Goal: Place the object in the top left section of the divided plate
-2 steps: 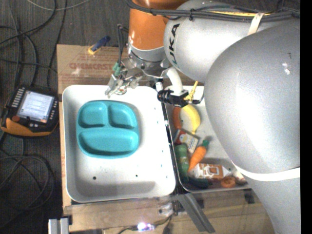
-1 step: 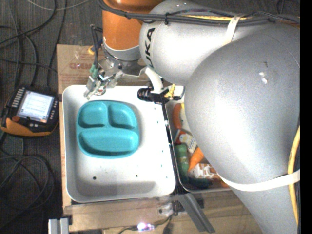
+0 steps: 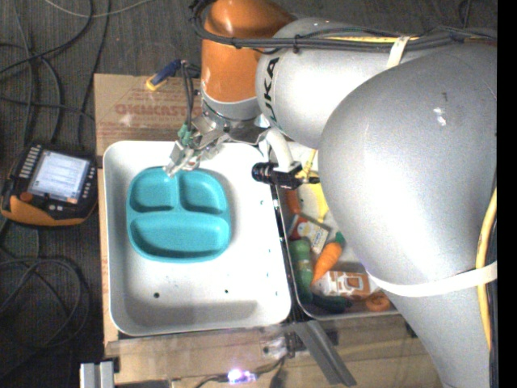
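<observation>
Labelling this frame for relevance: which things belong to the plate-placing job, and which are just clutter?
Job:
- claw, above the plate's upper edge
- divided plate, turquoise, in the left bin

Lying about:
- carrot and other items in the right bin
- handheld pendant on the floor, left
- floor cables

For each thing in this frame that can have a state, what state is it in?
Gripper: above the plate's top edge, near the divider between the two upper sections; nothing seen held.
Plate: flat in the left bin, all three sections bare.
Left bin: holds the plate.
Right bin: cluttered with toy food, a carrot among it, partly hidden by the arm.
Pendant: screen lit.
</observation>
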You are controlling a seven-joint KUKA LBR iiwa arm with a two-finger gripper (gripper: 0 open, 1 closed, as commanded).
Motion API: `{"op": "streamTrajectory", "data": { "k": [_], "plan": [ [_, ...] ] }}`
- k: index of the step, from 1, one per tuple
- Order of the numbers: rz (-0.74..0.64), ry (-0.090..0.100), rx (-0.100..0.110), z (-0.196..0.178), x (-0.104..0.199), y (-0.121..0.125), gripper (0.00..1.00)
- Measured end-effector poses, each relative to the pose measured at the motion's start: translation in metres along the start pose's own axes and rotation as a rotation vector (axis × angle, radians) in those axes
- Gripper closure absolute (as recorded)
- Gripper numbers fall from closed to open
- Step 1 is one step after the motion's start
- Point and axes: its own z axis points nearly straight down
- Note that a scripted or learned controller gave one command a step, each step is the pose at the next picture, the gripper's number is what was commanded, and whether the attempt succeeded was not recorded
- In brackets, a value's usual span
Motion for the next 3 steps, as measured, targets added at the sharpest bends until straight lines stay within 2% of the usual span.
{"op": "streamTrajectory", "data": {
  "k": [3],
  "plan": [
    [0.003, 0.013, 0.019, -0.0138, 0.0007, -0.0025, 1.0]
  ]
}}
